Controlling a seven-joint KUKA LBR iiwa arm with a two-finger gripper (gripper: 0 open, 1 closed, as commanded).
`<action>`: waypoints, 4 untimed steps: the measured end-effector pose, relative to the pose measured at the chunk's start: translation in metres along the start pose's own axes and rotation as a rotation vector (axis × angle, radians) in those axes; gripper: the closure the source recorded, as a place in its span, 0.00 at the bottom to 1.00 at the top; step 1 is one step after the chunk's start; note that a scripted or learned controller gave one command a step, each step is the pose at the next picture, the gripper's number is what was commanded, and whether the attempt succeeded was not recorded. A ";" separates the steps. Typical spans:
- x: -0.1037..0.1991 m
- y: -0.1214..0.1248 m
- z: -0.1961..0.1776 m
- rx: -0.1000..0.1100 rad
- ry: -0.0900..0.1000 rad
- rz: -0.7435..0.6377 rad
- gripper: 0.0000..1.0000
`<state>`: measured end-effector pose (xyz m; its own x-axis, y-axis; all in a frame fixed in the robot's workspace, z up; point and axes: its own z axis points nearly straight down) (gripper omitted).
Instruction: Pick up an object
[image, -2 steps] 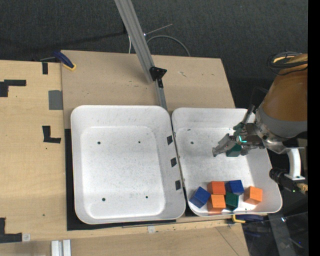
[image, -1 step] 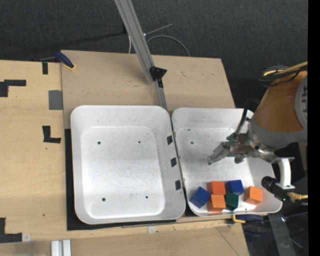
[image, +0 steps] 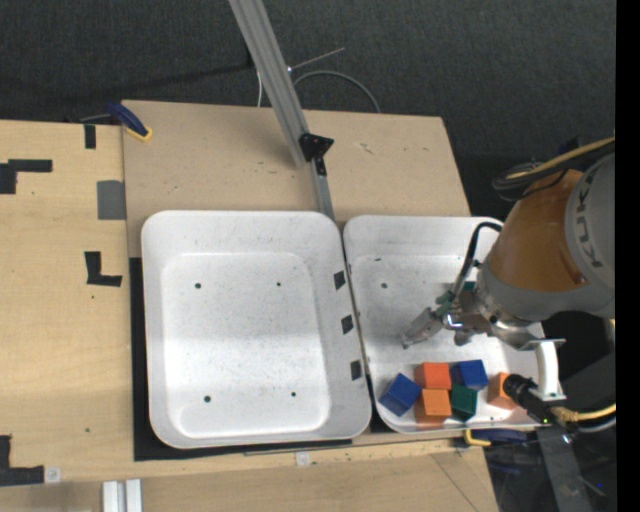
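Observation:
Several small blocks lie huddled in the near corner of the right bin (image: 400, 250): a blue block (image: 400, 392), two orange blocks (image: 436, 375) (image: 435, 403), a second blue block (image: 470, 374), a green block (image: 462, 401) and another orange block (image: 497, 390) partly behind the arm. My gripper (image: 438, 338) hovers just above and behind this cluster, reaching in from the right. Its fingers are spread open, one pointing left (image: 414, 335), with nothing between them.
The left bin (image: 240, 330) stands beside the right one, the two rims meeting in the middle. A grey metal pole (image: 285, 90) slants down to the bins' far edge. The arm's orange band (image: 535, 235) overhangs the right bin's right side.

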<state>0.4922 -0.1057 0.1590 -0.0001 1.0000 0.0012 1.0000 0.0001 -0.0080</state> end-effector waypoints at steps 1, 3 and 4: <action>-0.008 0.001 0.048 0.000 0.000 0.000 0.00; -0.007 -0.001 -0.006 -0.010 -0.001 -0.001 1.00; -0.010 -0.005 -0.050 -0.011 -0.002 -0.001 1.00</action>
<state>0.4881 -0.1160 0.2087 -0.0012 1.0000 -0.0008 1.0000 0.0012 0.0031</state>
